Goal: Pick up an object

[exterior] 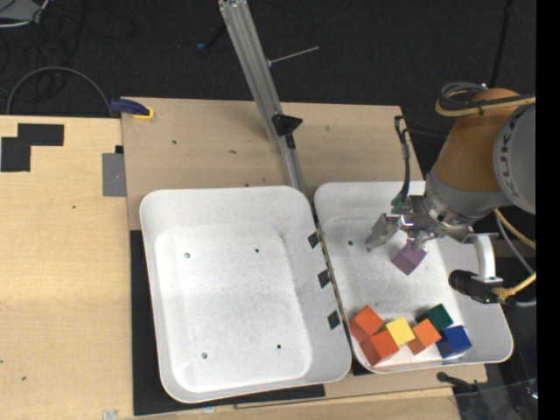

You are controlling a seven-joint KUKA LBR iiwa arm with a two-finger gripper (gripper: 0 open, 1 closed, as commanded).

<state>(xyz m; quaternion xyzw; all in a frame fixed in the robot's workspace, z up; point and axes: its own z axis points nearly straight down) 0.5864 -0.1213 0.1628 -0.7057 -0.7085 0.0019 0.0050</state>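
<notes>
In the right bin [350, 201], my gripper [395, 245] hangs low over the middle of the floor, and its jaws look spread. One grey finger [378, 234] splays out to the left. A purple block [408, 258] lies tilted just under the gripper's right side, apart from that left finger, and nothing shows it clamped. A cluster of blocks sits in the bin's near corner: two orange-red blocks [374, 332], a yellow one [400, 331], an orange one [426, 332], a green one [437, 315] and a blue one [454, 340].
The left bin [175, 208] lies beside the right one, with black clips [323, 276] along the shared rim. A slanted aluminium rail [258, 77] rises behind the bins. The grey and orange arm [477, 160] reaches in from the right, trailing cables.
</notes>
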